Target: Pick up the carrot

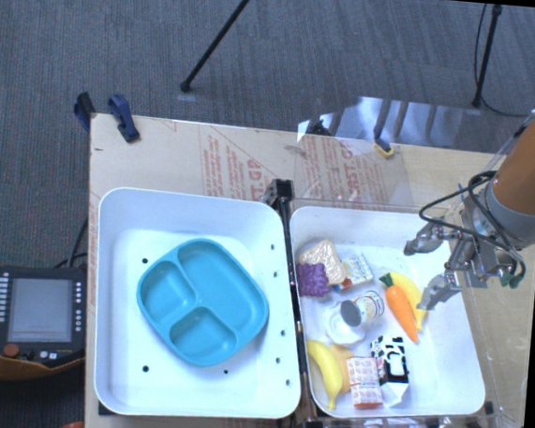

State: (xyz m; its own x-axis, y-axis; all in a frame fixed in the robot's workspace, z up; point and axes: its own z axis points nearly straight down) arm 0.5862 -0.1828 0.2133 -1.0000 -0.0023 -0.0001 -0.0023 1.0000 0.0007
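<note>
An orange carrot (pixel 402 309) with a green top lies slantwise in the right bin (pixel 450 367), beside a yellow piece at its upper right. My gripper (pixel 426 271) hangs over the bin's right side, just right of and above the carrot. Its fingers (pixel 436 292) are spread apart, one near the bin's far wall and one close to the carrot's right side. Nothing is between them.
The right bin also holds a purple item (pixel 312 279), a bagged snack (pixel 324 255), a small can (pixel 369 308), a banana (pixel 327 369) and small boxes (pixel 391 359). A blue divided plate (pixel 203 300) lies in the left bin (pixel 114 241). A pendant (pixel 36 313) rests at the left.
</note>
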